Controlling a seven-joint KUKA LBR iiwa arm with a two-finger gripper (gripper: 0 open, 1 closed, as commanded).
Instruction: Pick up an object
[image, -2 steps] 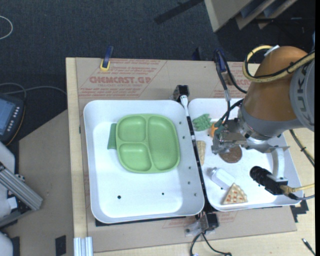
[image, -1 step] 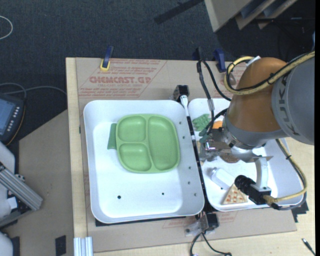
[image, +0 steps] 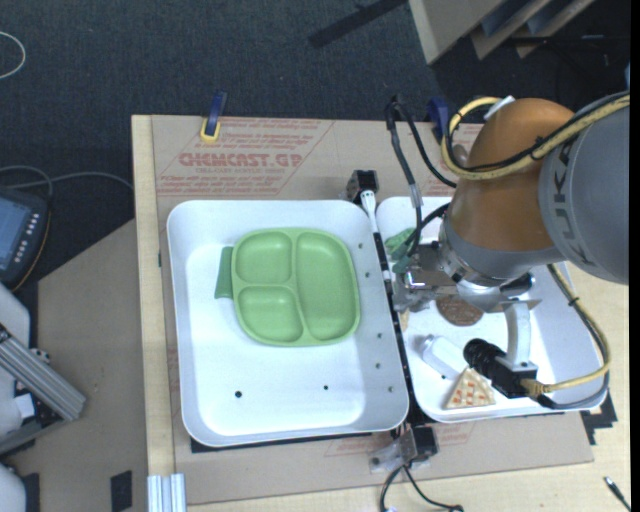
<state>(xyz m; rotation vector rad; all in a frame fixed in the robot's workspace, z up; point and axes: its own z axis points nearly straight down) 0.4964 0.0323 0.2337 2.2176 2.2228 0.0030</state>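
1. The gripper (image: 412, 285) sits low at the left edge of the right bin (image: 578, 335), close against the wall the two bins share. The wrist and arm body cover it from above, so whether the jaws stand wide or narrow cannot be told. No object is seen between them.
2. Just above the gripper in the view, a green item (image: 400, 243) lies in the right bin, partly covered by the arm. Its kind cannot be made out.
3. Just to the right of the gripper, a brown round object (image: 462, 312) lies on the bin floor, with the wrist overlapping its upper part.
4. Below the gripper, a small white object (image: 437, 352) lies tilted on the bin floor, apart from the gripper.
5. Near the bin's front edge, a triangular toy pizza slice (image: 468, 390) lies flat.
6. In the left bin (image: 200, 385), well apart from the gripper, a green divided plate (image: 296, 285) with three compartments lies flat. A darker green flat piece (image: 222, 272) protrudes at its left edge.
7. Both bins rest on a bench (image: 150, 300) covered by a brown sheet.
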